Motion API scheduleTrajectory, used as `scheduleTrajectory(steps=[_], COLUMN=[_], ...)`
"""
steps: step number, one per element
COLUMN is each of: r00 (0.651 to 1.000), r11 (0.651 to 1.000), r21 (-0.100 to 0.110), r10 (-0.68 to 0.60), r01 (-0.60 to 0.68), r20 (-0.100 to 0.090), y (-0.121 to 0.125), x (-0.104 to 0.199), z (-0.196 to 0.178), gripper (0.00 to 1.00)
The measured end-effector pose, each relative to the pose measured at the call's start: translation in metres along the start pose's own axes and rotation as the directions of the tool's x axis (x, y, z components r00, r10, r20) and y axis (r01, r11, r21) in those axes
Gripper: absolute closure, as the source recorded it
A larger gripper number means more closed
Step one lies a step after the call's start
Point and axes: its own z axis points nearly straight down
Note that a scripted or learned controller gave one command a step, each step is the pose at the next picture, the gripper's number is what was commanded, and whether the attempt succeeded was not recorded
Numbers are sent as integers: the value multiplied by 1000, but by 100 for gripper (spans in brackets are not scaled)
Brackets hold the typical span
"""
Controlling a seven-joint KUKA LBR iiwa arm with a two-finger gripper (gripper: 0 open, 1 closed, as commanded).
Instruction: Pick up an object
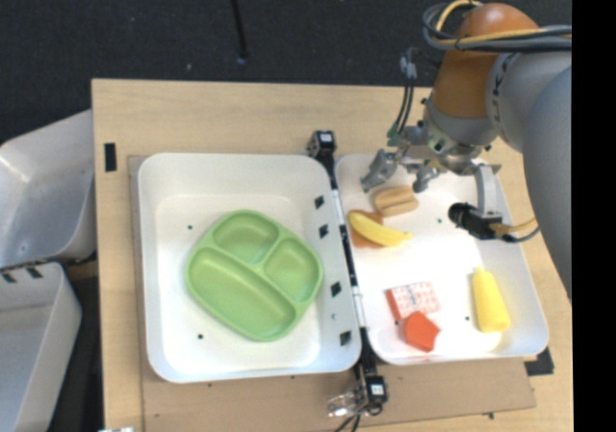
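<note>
Tool [402, 173] spread wide just above the bun [395, 200], lined up to grab it. Banana [377, 230] lies touching, crowding the grasp.

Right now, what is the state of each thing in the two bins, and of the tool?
green tray: flat, alone in left bin
tan block: lying just under the tool
banana: lying, not held
pink box: lying, touching orange block
yellow corn: lying near right wall
</note>
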Motion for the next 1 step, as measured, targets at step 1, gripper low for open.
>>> scheduleTrajectory(steps=[1], r00=[1000], r11=[1000], r21=[1], r10=[2], r01=[-2], r20=[0], y=[-4], x=[-8], z=[60], gripper=[0])
